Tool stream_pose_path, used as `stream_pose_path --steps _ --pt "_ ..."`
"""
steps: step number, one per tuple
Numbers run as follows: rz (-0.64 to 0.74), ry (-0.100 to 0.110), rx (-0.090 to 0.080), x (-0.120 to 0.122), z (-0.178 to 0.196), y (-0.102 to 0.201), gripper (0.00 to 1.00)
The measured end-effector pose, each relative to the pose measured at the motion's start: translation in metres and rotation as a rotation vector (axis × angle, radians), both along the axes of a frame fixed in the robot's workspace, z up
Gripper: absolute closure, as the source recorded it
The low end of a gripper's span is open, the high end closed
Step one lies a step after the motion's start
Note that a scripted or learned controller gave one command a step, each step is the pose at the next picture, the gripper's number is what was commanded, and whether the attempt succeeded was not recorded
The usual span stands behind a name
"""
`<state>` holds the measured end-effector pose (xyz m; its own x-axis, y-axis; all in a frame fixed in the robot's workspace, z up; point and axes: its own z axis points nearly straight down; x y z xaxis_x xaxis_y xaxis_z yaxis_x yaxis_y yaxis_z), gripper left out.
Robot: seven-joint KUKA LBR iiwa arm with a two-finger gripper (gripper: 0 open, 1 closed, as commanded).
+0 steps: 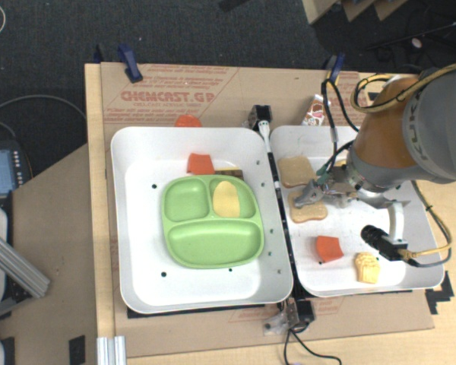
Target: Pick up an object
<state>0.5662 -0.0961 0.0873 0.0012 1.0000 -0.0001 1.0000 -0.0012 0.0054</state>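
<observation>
My gripper (310, 197) is low in the right bin (422, 276), near its left wall. It hovers over, or touches, a tan toast-shaped slice (309, 213) that lies just below it. A second tan slice (294, 170) rests a little farther back. Toward the front of this bin lie a red-orange block (328, 249) and a small yellow piece (367, 268). Nothing is seen lifted off the bin floor.
The left bin (137, 265) holds a green divided plate (210, 238) with a pale yellow piece (226, 199) in its upper right compartment. Another red-orange block (201, 163) lies behind the plate. The arm's grey and orange body (410, 131) overhangs the right bin's back.
</observation>
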Motion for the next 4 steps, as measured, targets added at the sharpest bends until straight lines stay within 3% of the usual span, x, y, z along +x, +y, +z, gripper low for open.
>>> stream_pose_path --steps 1,2,3,4 --pt "-0.005 0.004 0.001 -0.076 0.0 -0.023 0.0" --pt "0.004 -0.001 -0.002 -0.029 -0.001 -0.001 0.0" --pt "-0.001 -0.001 -0.001 -0.046 0.0 0.004 0.0" --pt "0.0 -0.002 -0.001 -0.047 0.0 0.004 0.0"
